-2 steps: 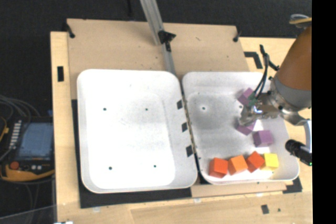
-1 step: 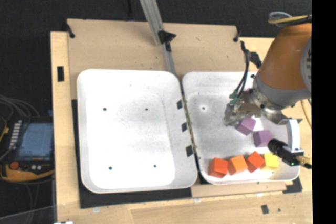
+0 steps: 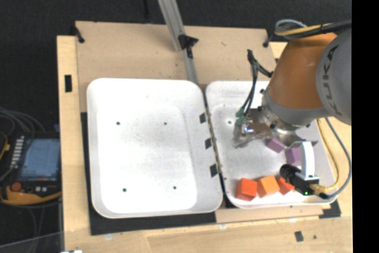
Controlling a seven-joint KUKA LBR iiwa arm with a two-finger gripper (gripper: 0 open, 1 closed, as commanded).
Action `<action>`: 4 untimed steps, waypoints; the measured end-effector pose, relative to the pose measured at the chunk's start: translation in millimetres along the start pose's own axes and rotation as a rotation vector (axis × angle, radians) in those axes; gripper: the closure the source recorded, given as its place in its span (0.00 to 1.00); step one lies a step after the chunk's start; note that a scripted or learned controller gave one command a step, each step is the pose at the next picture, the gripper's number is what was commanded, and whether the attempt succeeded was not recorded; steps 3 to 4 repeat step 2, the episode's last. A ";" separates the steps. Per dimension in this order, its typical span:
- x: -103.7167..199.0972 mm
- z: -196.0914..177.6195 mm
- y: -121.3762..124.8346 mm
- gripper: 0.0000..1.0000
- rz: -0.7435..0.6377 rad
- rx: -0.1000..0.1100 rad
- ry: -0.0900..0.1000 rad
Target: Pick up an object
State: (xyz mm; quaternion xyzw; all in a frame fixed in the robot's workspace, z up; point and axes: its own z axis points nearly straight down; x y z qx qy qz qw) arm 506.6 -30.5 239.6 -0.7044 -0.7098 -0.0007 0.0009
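My end effector (image 3: 241, 138) hangs low in the right bin (image 3: 228, 95); I cannot tell its state. The orange blocks (image 3: 259, 188) and purple pieces (image 3: 283, 150) crowd the near corner, awkwardly close to the wall.

Grey arm (image 3: 337, 77), broad orange band, black cables along wrist, metallic hand (image 3: 244, 134), green light.

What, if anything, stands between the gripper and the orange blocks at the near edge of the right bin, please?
Nothing visible does. The gripper hangs over bare white floor of the shallow white right bin, and the orange blocks lie nearer the camera, with open floor between. Purple pieces lie off to the side.
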 end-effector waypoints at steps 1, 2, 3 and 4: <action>60.0 -6.5 4.2 1.00 -0.001 -0.002 0.000; 110.9 -11.7 8.9 1.00 0.000 -0.001 0.000; 110.9 -11.7 8.9 1.00 0.000 -0.001 0.000; 110.9 -11.7 8.9 1.00 0.000 -0.001 0.000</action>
